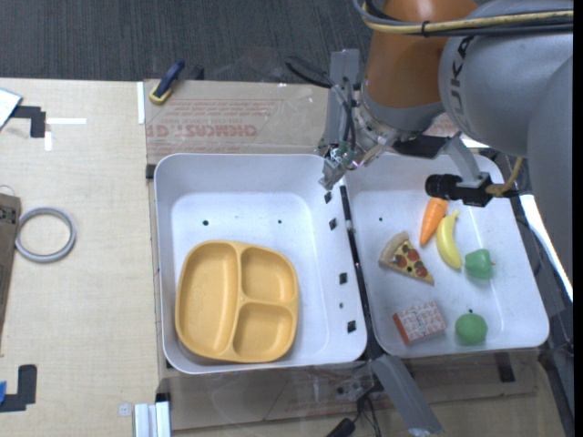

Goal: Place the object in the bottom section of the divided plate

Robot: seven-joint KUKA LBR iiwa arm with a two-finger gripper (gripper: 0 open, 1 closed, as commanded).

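The yellow three-section plastic plate (239, 300) lies in the left white bin (173, 189), its long axis running left-right, while the gripper's (335, 167) grip cannot be told.

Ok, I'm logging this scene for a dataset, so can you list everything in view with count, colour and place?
divided plate: one, yellow, left bin
left bin: one, white, bench centre
right bin: one, white, beside the left bin
carrot: one, orange, right bin top
banana: one, yellow, beside the carrot
pizza slice: one, tan and red, right bin middle
green items: two, right bin's right side
red block: one, right bin front
tape roll: one, grey, bench far left
arm: one, grey and orange, top right
gripper: one, above the bins' shared edge
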